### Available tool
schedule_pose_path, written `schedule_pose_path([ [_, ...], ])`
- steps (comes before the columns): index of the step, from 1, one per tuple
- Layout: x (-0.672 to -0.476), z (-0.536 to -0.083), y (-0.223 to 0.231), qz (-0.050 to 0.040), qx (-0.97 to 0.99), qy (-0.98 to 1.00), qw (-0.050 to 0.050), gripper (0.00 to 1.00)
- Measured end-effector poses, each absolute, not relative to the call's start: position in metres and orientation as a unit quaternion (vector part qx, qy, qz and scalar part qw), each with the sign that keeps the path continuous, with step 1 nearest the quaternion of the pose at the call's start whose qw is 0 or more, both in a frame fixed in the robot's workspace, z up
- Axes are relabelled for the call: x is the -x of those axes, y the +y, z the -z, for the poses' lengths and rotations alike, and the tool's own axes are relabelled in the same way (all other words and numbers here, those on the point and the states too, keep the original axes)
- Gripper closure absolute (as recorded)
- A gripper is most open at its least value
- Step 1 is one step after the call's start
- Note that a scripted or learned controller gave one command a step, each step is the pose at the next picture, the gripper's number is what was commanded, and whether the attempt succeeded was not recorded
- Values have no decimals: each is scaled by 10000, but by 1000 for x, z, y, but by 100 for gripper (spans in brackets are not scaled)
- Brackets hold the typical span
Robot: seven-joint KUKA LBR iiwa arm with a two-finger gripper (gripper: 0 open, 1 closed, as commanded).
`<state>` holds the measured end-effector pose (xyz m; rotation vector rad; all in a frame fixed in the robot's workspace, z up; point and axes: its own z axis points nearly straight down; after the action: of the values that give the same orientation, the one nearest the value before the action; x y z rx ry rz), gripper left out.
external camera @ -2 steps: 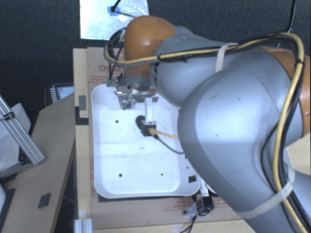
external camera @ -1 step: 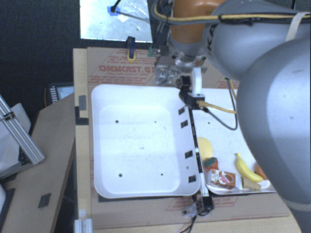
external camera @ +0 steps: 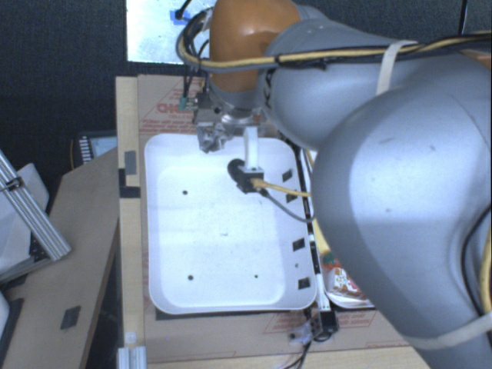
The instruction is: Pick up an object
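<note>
One arm [external camera: 369,129], mine, fills the right half of the view, reaching over the left white bin [external camera: 165,283] on the bench [external camera: 84,229]. My gripper [external camera: 209,138] sits at that bin's far edge; cannot tell its state. A small printed object [external camera: 344,283] lies in the right bin.

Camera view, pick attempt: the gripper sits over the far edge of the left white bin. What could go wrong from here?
1. The gripper hangs over the far rim of the shallow white left bin, so a descent might strike the rim.
2. No object shows beneath it, so a grasp here may come up with nothing.
3. The yellow cable trails across the bin and could snag.
</note>
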<state>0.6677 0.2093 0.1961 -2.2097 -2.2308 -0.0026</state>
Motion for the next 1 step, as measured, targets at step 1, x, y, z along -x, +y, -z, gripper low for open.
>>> schedule_pose_path([
  [1, -669, -359, 237, 100, 7041, -7100, -45, 100],
])
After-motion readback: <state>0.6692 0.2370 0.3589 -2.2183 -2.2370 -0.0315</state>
